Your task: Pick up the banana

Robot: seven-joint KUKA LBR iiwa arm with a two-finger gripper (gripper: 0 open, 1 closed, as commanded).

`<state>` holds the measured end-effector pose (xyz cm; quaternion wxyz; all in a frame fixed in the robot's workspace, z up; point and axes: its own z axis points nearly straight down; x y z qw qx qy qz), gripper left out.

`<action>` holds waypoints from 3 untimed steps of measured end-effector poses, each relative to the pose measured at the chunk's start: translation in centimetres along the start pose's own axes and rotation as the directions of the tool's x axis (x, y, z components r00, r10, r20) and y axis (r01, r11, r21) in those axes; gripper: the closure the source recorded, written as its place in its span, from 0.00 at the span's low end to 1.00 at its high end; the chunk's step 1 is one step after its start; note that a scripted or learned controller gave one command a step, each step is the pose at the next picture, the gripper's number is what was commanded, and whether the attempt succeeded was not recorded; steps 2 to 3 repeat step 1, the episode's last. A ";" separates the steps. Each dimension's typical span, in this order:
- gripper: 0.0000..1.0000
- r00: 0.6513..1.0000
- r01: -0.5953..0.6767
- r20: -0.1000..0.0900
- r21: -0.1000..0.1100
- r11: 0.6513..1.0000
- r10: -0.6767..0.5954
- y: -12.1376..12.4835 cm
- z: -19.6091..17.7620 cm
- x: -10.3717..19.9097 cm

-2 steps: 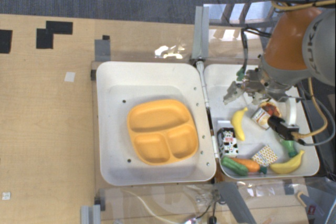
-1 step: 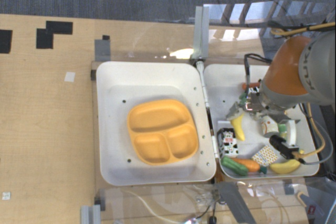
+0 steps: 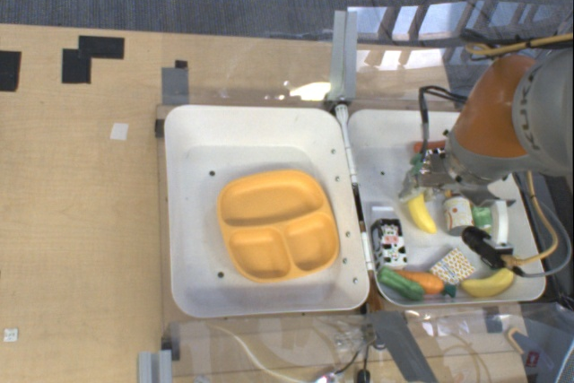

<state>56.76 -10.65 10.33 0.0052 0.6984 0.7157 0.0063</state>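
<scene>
Down at the 5 o'clock corner of the right bin (image 3: 386, 157), the banana (image 3: 489, 284) is lying curved against the near wall, just beside a checkered packet (image 3: 453, 266) at its 10 o'clock. A shorter yellow fruit (image 3: 420, 213) is sitting at the banana's 11 o'clock, well apart from it. The pincer (image 3: 423, 182) is hovering close at that fruit's 12 o'clock; whether it is released or clenched cannot be told. At 9 o'clock, the left bin (image 3: 197, 193) is holding an orange divided plate (image 3: 278, 224).
</scene>
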 end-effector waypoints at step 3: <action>1.00 0.994 0.109 0.000 0.011 0.994 -0.109 -0.5 -8.3 8.6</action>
